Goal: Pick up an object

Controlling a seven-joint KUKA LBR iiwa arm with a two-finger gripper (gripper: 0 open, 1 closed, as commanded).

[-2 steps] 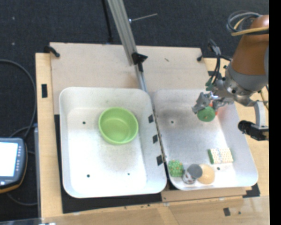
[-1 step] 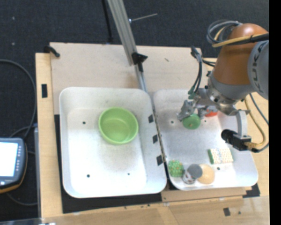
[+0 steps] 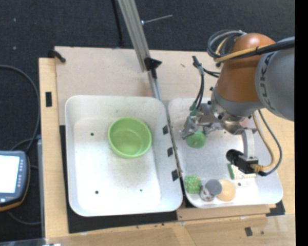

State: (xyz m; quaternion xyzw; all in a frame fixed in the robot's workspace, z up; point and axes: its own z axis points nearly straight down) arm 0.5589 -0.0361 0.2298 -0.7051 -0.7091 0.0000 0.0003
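My gripper [image 3: 194, 130] hangs over the upper left part of the right bin [image 3: 267, 188]. A small green round object [image 3: 197, 140] sits right at its tip, touching or just under it; the view does not settle whether it is gripped. Along the right bin's front edge lie a green speckled ball [image 3: 192, 183], a grey round piece [image 3: 212, 188] and a pale orange round piece [image 3: 227, 190]. A light green bowl [image 3: 129, 137] stands upright in the left bin [image 3: 87, 188].
A slanted metal post [image 3: 138, 35] rises from the back of the bench between the bins. A small white card [image 3: 237, 173] lies near the right bin's front. A tablet [image 3: 5, 178] sits off the bench at far left.
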